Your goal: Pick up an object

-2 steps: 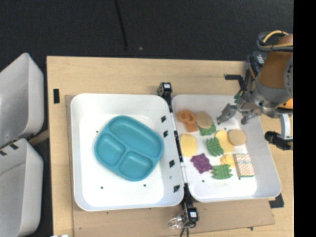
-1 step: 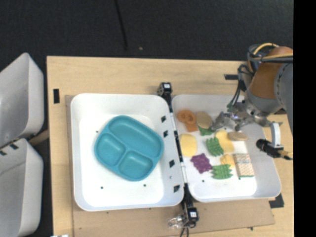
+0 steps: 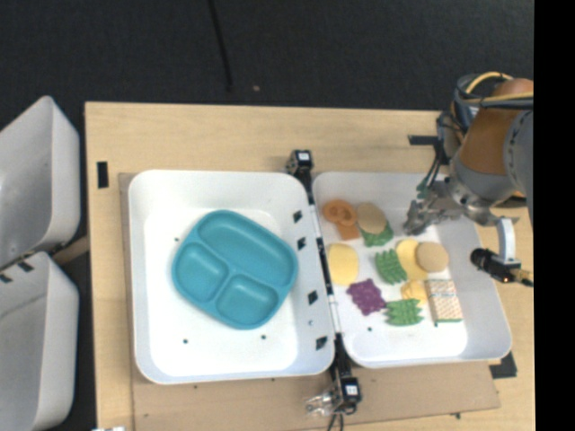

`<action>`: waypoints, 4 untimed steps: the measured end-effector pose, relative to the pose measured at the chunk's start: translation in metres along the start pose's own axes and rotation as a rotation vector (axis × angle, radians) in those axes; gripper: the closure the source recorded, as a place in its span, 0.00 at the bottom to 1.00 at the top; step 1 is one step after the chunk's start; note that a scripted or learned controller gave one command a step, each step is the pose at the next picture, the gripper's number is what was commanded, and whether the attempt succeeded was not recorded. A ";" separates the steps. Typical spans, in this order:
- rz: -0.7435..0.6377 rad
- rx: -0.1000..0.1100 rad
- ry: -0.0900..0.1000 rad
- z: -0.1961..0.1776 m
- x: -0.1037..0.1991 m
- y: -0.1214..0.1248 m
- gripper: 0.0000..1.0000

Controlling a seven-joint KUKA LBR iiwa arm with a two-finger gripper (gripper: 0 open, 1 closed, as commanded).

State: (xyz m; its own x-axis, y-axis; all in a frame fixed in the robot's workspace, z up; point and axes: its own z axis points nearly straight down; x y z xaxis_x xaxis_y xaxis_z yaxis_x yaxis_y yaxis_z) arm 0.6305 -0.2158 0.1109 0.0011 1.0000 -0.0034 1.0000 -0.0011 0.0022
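Overhead, the arm (image 3: 490, 146) came in from the right edge, its grey body and orange band hanging above the far right corner of the right bin (image 3: 481, 335). The wrist pointed down and to the left, bringing the gripper (image 3: 420, 212) low over the bin's upper part, just right of the tan oval piece (image 3: 370, 215) and just above the pale yellow round piece (image 3: 409, 254). Its dark fingers looked slightly spread with nothing visible between them, though at this size I could not tell for certain how far apart they stood.

The candidate objects lay clustered in the right bin: an orange ring-shaped piece (image 3: 339, 214) near the divider, a yellow piece (image 3: 342, 263) below it, a purple cluster (image 3: 366, 295), two green leafy pieces (image 3: 390, 266), a brown round piece (image 3: 432, 257) touching the pale yellow one, and a patterned rectangular packet (image 3: 443, 300) towards the right. All rested on the bin floor.

In the left bin (image 3: 153, 330) sat a teal divided plate (image 3: 234, 268), tilted relative to the bin's sides. Both bins stood on the wooden counter (image 3: 180, 133).
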 end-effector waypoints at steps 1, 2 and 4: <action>0.002 -0.003 0.002 -0.047 0.002 -0.005 1.00; -0.004 -0.005 0.000 -0.109 0.004 0.003 1.00; -0.007 0.003 0.004 -0.121 0.053 0.007 1.00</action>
State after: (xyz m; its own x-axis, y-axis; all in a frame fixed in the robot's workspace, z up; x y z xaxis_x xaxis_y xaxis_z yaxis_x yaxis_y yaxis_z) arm 0.6374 -0.1623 0.2318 -0.0060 1.0000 0.0005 1.0000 0.0060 -0.0003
